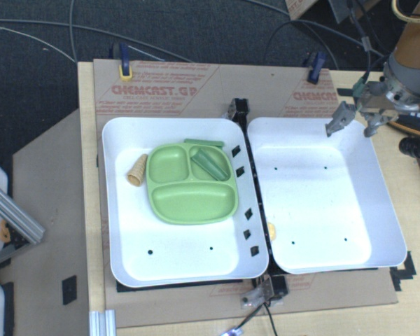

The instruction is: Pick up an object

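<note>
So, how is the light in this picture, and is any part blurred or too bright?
In the camera view the light is soft and even; the left bin and right bin are bright white, nearly washed out, with faint shadows along their walls. The green plate and the small cone look fairly sharp. The gripper at the upper right is slightly soft.

**Colours on the worktop**

Both bins are plain white: the left bin (119,208) and the right bin (322,208). A light green divided plate (192,205) lies in the left one, with a darker green piece (211,163) on it and a tan waffle-patterned cone (136,169) beside it. The worktop (175,82) is tan cardboard printed with red lettering, pinned by blue clamps (126,60). The claw (357,121) is grey metal. Dark carpet (35,89) surrounds everything.
</note>
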{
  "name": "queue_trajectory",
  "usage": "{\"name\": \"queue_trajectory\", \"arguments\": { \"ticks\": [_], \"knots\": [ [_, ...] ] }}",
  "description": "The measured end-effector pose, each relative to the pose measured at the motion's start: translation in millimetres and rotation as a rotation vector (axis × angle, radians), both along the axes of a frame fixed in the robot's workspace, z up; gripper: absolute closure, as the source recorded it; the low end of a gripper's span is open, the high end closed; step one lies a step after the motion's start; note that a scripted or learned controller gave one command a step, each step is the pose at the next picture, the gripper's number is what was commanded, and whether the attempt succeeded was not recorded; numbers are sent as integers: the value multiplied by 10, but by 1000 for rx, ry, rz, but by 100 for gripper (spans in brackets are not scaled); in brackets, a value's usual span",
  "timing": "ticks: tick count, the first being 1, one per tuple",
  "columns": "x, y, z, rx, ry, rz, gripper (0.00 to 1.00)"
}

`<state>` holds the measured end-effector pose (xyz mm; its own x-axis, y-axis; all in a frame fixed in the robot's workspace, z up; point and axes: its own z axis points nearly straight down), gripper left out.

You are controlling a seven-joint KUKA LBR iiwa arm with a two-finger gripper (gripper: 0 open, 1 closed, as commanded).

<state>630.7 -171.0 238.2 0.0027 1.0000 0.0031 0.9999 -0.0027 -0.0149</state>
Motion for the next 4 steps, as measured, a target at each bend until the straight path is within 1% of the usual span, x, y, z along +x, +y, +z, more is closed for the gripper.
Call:
{"name": "queue_trajectory", "arguments": {
  "ticks": [1, 2, 3, 4],
  "knots": [
    [25, 7, 88, -3, -14, 3, 0],
    [-41, -37, -514, -1, -7, 2, 0],
    [-4, -124, -1058, -2, -10, 3, 0],
    [-11, -115, -1563, -1, -9, 3, 0]
  ]
}}
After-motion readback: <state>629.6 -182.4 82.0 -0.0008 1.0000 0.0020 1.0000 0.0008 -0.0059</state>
